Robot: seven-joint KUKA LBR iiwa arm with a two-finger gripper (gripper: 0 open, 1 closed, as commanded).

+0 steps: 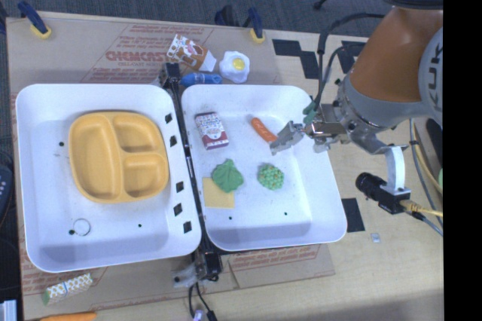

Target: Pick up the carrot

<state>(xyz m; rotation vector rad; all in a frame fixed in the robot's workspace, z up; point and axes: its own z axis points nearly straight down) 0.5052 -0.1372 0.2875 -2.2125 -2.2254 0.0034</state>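
While the arm (pixel 392 63) reached in from the right, its gripper (pixel 288 137) was seen hovering over the right bin (pixel 324 191), just beside the carrot (pixel 263 129). The carrot was observed as a small, slim orange piece, lying flat on the white floor of that bin in its upper middle part, set at a slant with one end toward the upper left and the other toward the lower right. Nothing was seen between the grey fingers, and the carrot lay apart from them; how far the fingers stood apart could not be told from the slanted view.

In the same bin, a red and white box (pixel 212 129) was placed to the left of the carrot, a green leafy piece (pixel 227 175) lay partly over a yellow slice (pixel 219 197) lower down, and a round green bumpy item (pixel 271 177) was found below the carrot. In the left bin (pixel 38 161), a yellow divided tray (pixel 118 156) was set. Beyond the bins, on the cardboard (pixel 113 48), a white and yellow egg-like item (pixel 235 65), a blue object (pixel 199 78) and a small printed carton (pixel 185 50) were noted.
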